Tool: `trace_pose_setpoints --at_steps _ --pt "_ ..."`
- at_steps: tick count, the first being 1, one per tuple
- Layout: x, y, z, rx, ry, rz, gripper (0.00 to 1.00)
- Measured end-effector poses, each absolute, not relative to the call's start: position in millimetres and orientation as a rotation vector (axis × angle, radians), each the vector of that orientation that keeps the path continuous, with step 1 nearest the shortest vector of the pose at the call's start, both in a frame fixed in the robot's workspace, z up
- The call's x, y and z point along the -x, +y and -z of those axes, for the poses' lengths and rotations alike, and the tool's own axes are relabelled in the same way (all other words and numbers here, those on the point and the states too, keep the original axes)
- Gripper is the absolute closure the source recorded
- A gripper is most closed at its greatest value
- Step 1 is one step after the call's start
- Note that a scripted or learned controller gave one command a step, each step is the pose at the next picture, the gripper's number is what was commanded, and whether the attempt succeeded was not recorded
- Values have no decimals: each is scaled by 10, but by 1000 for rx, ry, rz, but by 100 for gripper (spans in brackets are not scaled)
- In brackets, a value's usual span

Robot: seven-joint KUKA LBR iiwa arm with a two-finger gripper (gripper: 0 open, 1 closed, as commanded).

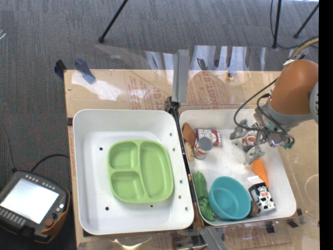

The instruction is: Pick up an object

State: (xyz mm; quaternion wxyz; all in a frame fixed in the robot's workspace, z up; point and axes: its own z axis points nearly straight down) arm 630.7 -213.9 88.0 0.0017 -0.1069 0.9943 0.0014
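My gripper (252,142) hangs low over the back right part of the right bin (229,116), below the orange wrist band. A small red and white object (251,138) shows right at the gripper, partly hidden by it, and I cannot tell whether it is held. An orange carrot (260,171) lies just in front of the gripper. A can (202,147) stands to its left beside a red box (211,135). A teal bowl (229,198) sits at the bin's front, with a black and white carton (263,197) to its right.
The left bin (83,139) holds a green divided plate (140,171). A green vegetable (202,192) and a brown item (188,134) lie along the right bin's left wall. A metal post (180,79) rises behind the gap between the bins. Cables loop near the wrist.
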Motion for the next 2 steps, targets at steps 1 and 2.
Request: trace_pose_setpoints --at_steps 1,2 --pt "-6329 -2135 -888 237 3127 -4 0" --pt "-5460 -2104 -876 68 3140 -3 0"
